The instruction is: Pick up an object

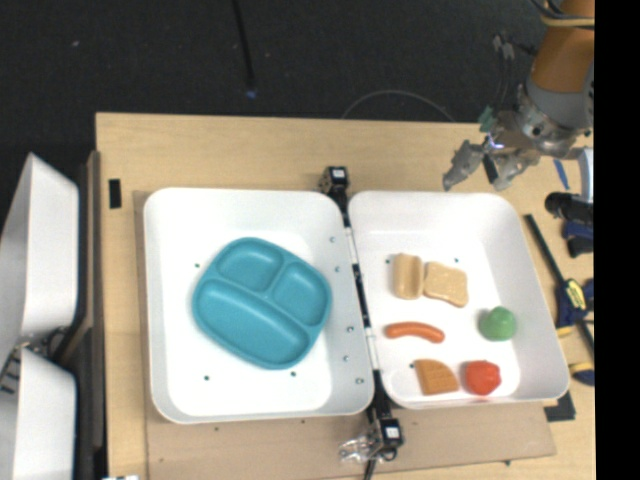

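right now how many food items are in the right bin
5: a bread roll and toast at the top, a sausage mid-left, a green ball right, a wedge and red tomato in front. None looks hidden.

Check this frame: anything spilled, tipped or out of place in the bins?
Nothing stands out. The blue divided plate lies flat in the left bin, turned at a slant. Five food items lie apart in the right bin, none spilled over the rim. The gripper is above the bench beyond the right bin.

Two bins [160,268] [520,258], one plate [262,301], six toy foods [406,275] [446,284] [414,332] [497,323] [435,376] [482,377].
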